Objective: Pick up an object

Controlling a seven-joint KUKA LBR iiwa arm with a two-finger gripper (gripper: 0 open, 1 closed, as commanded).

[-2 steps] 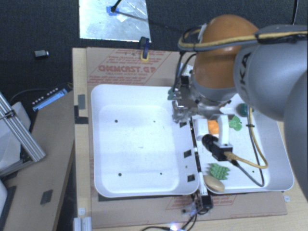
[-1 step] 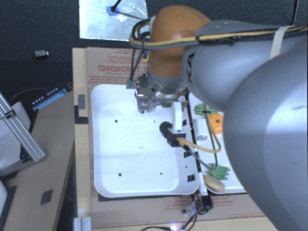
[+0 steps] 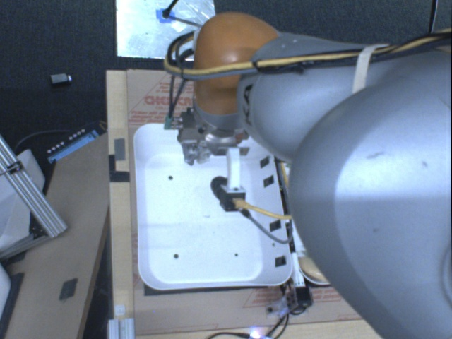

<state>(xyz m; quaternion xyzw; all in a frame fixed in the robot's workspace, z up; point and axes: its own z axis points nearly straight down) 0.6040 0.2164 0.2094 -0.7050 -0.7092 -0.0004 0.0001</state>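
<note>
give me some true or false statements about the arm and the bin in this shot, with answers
1. The arm comes in from the view's right. True.
2. The left bin is blue. False: it is white.
3. The gripper hangs over the near left corner of that bin. False: it is close to the bin's far edge.
4. An orange band sits on the arm above the gripper. True.
5. A shiny sheet lies at the bottom of the view. False: it lies at the top, beyond the bench.
</note>
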